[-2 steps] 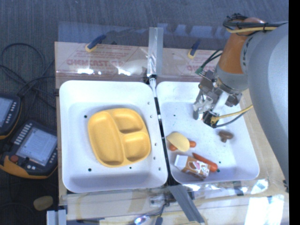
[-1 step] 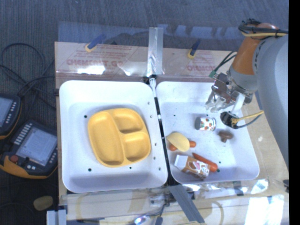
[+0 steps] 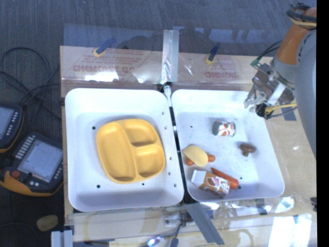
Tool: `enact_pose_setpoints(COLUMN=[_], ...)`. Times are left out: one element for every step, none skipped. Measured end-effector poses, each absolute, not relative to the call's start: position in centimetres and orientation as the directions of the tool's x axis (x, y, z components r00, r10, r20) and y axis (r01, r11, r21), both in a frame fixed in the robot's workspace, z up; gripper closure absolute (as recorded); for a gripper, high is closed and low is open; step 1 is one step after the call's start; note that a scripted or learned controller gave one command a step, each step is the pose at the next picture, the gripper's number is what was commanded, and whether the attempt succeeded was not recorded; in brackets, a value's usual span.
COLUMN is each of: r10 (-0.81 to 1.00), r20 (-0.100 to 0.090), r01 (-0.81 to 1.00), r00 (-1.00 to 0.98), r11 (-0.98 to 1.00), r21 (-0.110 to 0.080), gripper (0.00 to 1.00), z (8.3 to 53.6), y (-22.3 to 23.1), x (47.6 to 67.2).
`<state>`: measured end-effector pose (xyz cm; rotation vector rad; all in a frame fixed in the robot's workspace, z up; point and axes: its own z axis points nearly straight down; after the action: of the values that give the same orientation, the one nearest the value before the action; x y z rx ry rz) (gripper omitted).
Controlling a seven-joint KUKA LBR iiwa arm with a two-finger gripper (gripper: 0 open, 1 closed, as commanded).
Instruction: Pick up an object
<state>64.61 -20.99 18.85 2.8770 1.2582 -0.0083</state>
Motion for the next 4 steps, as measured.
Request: enact_pose_setpoints(r10=[0.735,0.724,0.414,0.414], r20=[-0.006,-0.002,0.021,0.016], r01=[0.735,0.724,0.413,0.414], r00=[0.679,0.690,0.910,0.910], r11=[-0.679,-0.690,-0.910,-0.910], r21=[-0.001,-0.004,0.016,0.012], gripper=[0.00,0.00,0.00,1.00], z=[18.8,10.3,9.4,10.1], y=[-21.0,-17.1,-15.4,-15.4], x=[64.6,55.0,53.4,53.3])
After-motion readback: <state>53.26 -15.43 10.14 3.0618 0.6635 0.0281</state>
